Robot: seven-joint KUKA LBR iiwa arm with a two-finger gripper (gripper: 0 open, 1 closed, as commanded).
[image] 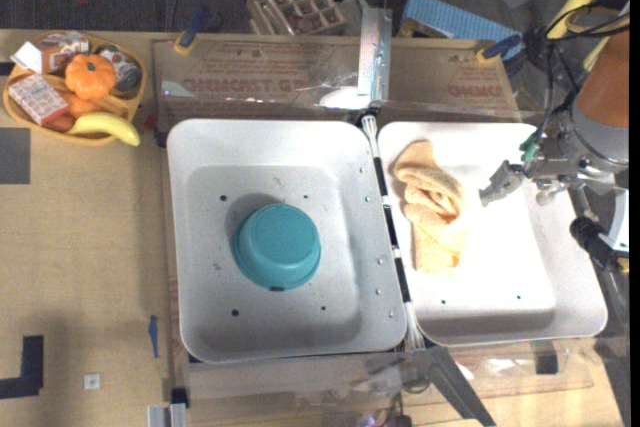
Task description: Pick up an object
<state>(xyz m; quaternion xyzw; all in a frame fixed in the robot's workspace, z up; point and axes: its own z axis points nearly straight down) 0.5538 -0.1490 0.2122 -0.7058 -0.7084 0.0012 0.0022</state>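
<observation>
Near us on the left we see a round teal plastic bowl (278, 246) upside down in the left white bin (190, 215), and farther right a crumpled yellow cloth (432, 205) lies lengthwise near-to-far, just left of our gripper (500, 185), which holds nothing, fingers we cannot tell.

right bin (560, 315): cloth (432, 205) blocks left side | floor right of it open

Matt teal plastic bowl (278, 246); soft cloth (432, 203)
</observation>
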